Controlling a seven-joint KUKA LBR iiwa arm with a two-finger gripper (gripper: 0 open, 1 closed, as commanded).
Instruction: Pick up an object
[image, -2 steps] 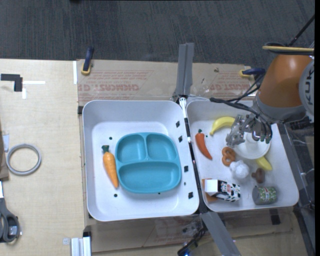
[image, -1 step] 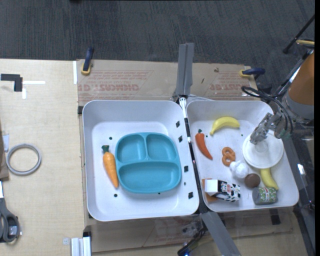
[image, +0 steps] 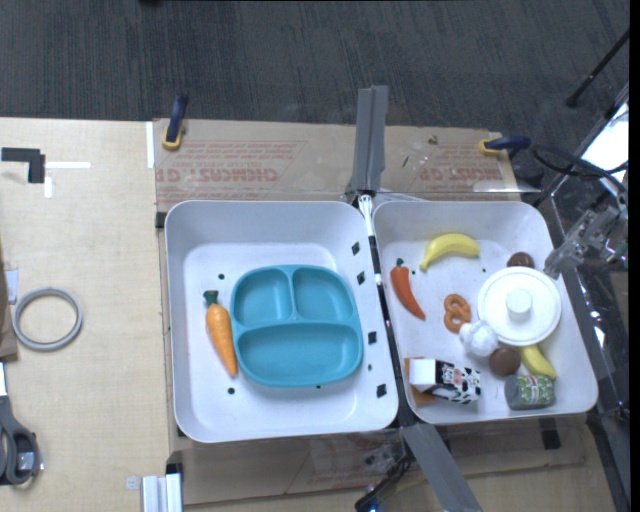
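Note:
The left bin (image: 190, 240) holds a teal divided plate (image: 296, 325) with an orange carrot (image: 221, 335) lying beside its left edge. In the right bin (image: 400, 225) lie a yellow banana (image: 449, 247), a red chili pepper (image: 405, 288) and an orange pretzel (image: 457, 311). A round white lid (image: 519, 305) sits at the right, with a small brown piece (image: 520, 261) behind it. Near the front are a cow-patterned carton (image: 447, 379), a white lump (image: 478, 338), a brown ball (image: 505, 360), a second yellow piece (image: 538, 360) and a green can (image: 529, 391).
A grey tape roll (image: 46, 317) and scissors (image: 15, 455) lie on the wooden bench to the left. Cardboard (image: 260, 165) with clamps (image: 176, 122) lies behind the bins. Cables and metal parts (image: 590, 235) crowd the right bin's far right edge.

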